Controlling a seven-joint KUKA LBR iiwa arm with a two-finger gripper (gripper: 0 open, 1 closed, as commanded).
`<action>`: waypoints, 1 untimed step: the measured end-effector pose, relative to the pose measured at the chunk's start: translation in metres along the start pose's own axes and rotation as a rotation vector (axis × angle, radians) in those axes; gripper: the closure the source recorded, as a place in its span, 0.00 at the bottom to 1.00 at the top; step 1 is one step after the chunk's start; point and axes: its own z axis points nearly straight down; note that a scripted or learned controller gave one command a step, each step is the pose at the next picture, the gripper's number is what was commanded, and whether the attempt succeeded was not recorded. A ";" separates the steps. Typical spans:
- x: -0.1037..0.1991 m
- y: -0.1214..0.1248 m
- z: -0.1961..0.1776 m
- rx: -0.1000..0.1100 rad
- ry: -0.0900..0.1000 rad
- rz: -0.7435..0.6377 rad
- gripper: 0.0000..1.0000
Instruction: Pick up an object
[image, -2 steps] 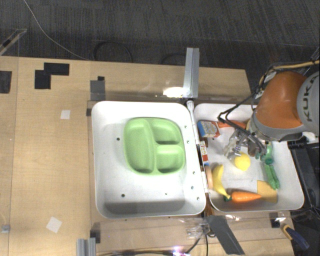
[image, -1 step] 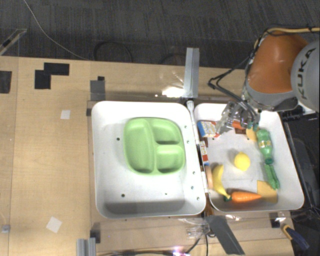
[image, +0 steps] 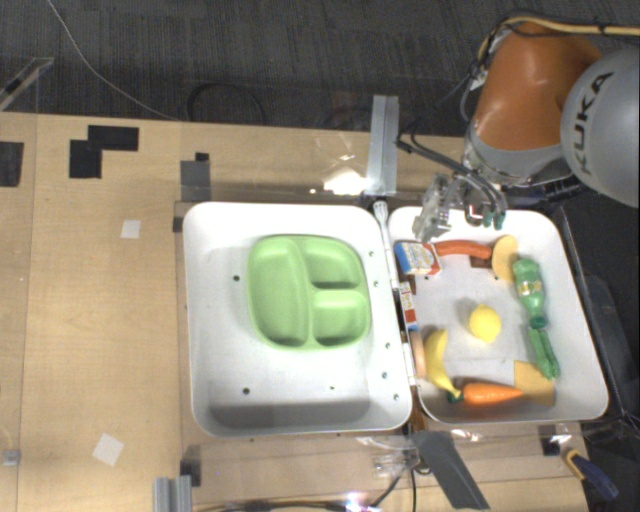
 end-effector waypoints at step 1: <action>0.001 -0.022 -0.063 0.001 -0.002 -0.191 1.00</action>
